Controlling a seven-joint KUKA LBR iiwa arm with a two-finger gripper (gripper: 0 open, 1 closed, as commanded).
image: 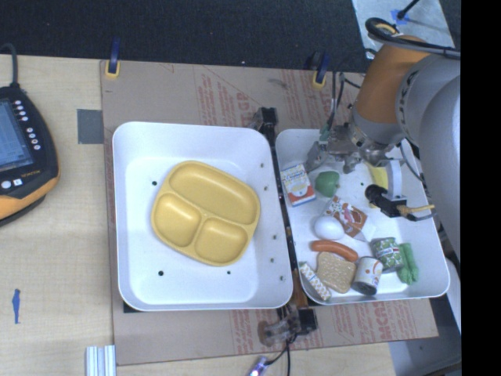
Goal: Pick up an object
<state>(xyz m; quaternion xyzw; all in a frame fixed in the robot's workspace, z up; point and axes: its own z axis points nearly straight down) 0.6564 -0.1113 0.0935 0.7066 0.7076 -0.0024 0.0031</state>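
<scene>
gripper [342, 153] – over right bin [427, 284] | round green fruit [327, 182] – just beside

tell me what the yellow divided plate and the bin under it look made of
Yellow divided plate: probably moulded plastic, matte, with soft rounded compartment edges and even colour. Left bin: likely thin white plastic, smooth and slightly glossy, with rounded corners and a rolled rim.

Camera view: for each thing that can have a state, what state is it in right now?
Gripper: low over the right bin's far end, nothing seen held.
Yellow tray: flat in the left bin, hollows up.
Green ball: loose in the right bin, beside the gripper.
Small can: on its side.
White egg: lying loose.
Sausage: lying flat.
</scene>
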